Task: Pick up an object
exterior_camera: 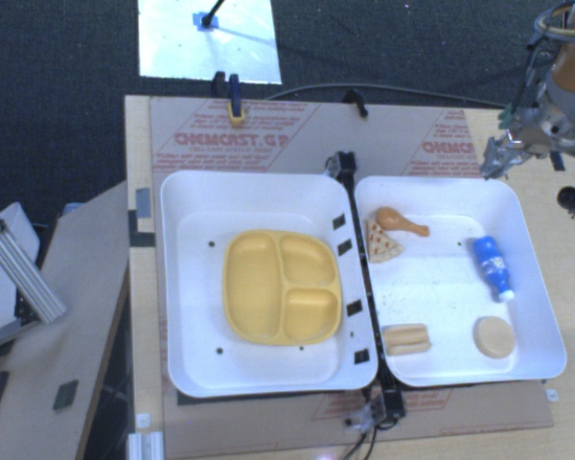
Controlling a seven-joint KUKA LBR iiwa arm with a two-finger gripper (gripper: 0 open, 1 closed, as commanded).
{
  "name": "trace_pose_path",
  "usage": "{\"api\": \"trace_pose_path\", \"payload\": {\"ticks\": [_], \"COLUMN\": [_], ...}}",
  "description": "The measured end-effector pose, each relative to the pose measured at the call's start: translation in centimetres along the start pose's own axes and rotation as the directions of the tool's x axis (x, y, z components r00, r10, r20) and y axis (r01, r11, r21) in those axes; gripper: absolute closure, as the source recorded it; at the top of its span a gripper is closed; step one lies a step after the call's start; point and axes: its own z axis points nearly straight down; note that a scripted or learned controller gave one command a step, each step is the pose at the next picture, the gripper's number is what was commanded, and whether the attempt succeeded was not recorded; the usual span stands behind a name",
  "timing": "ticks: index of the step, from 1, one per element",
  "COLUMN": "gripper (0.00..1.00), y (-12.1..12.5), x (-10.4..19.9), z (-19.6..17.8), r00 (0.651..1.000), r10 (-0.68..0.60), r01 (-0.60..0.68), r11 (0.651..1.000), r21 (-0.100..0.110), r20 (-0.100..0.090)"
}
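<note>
On the left, the left shallow white plastic bin (187, 257) holds a yellow plastic divided tray (282, 287), lying flat near its middle with three compartments facing up. A row of black clips (350, 276) runs down the seam where this bin meets the right shallow white plastic bin (537, 286).

The right bin carries every candidate for the pick. Nearest the seam, at the far end, a tan toy pizza slice (382, 242) lies touching or just beside an orange toy chicken drumstick (400, 221). At the near end sits a beige toy hot-dog bun (405, 338). Further right, a blue plastic bottle with a white cap (492, 267) lies on its side, and near it, toward the front, rests a round beige toy biscuit (494, 336).

At the far right, the gripper (496, 156) hangs above the worktop (556, 199) just outside the right bin's far corner, well apart from all the objects. It carries nothing, and whether it is apart or together I cannot tell at this size.

The task looks to be at its start, with no object chosen. The risks, as I judge them: a descent from here would strike the bin's rim or bare worktop; the bottle could roll away under a glancing touch; the flat biscuit and pizza slice offer little to grip; and the drumstick and pizza sit so close that a grasp might nudge both.
</note>
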Motion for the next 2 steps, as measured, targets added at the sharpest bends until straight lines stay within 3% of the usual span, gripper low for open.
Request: {"api": "trace_pose_path", "payload": {"ticks": [1, 2], "gripper": [1.00, 1.00], "y": [0.1, -0.1], "x": [0.0, 4.2], "z": [-2.1, -1.6], "r00": [1.000, 1.000], "r10": [0.000, -0.002], "r01": [0.000, 0.002], "r11": [1.000, 1.000], "r21": [0.004, 0.008], "r20": [-0.001, -0.004]}}
